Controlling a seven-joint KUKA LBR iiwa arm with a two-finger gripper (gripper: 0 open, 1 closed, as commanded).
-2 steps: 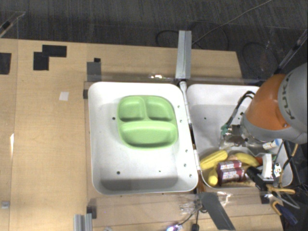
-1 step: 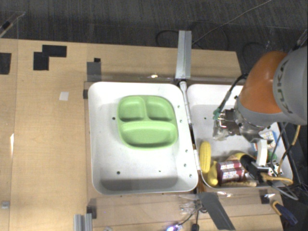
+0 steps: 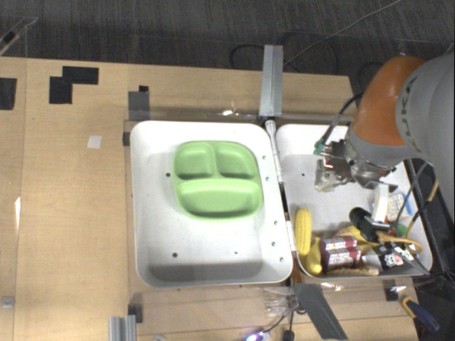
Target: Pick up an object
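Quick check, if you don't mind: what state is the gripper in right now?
Gripper: above the right bin, open or closed cannot be told; nothing seen held in it.

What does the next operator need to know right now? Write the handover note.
Gripper: over the bare upper part of the right bin, nothing seen in it.
Objects: yellow corn cob, dark snack packet and other small items piled at the right bin's near end. Green divided plate lies in the left bin.
Done: nothing picked yet.
Left: descend on one item, grasp, lift.
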